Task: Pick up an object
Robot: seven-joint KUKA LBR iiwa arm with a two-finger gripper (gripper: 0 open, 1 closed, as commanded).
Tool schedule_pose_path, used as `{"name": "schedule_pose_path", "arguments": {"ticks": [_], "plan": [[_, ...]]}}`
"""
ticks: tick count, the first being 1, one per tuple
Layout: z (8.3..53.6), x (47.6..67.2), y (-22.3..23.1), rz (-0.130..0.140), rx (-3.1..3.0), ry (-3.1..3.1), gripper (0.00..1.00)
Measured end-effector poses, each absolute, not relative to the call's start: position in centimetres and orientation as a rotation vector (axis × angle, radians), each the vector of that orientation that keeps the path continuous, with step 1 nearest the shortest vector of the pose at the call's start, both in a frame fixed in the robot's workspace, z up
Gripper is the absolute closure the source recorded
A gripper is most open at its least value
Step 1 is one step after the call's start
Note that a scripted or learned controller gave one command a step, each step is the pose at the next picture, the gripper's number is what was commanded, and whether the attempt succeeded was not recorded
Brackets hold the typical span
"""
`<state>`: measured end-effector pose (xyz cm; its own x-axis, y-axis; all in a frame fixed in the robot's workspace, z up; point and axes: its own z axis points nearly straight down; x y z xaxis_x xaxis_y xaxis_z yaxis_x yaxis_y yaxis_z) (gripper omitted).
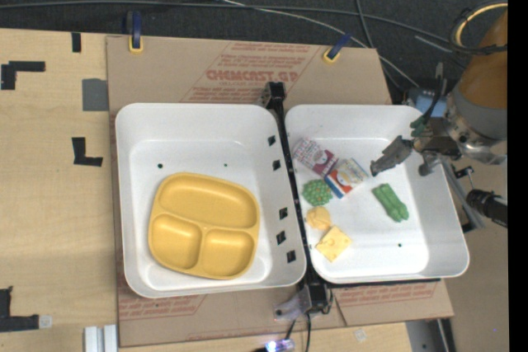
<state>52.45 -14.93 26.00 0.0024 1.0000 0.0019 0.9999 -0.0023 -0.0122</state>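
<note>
candidate picks all in the right bin (429,251), centre-right of frame: green oblong toy (391,202) lying free near the middle, green bumpy round piece (316,193), small yellow lump (318,218), yellow cheese-like wedge (333,244), plus two printed packets (326,165) against the divider side. probably all light plastic or foam play food, stiff enough to pinch, likely a bit slick; packets thin and flat, poor for a two-finger pinch. best bet looks like the green oblong toy: well apart from the rest, room on both long sides, pinch across the short axis at mid-length. wedge is second choice, flat faces but low profile. end effector (389,160) hovering over upper right of the right bin, just above the oblong toy, nothing between the fingers; open or closed cannot tell from this angle. bin floor smooth white, shallow walls, things may skid when nudged. left bin (132,177) holds a yellow divided tray (204,224). bins on cardboard sheet (239,70) over wooden tabletop (49,202); cables across the dark top of frame.
</note>
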Motion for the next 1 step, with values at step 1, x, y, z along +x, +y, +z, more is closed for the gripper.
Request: {"name": "schedule_pose_path", "arguments": {"ticks": [1], "plan": [[26.57, 52.66, -14.90, 0.002, -2.220, -2.222, 0.00]]}}
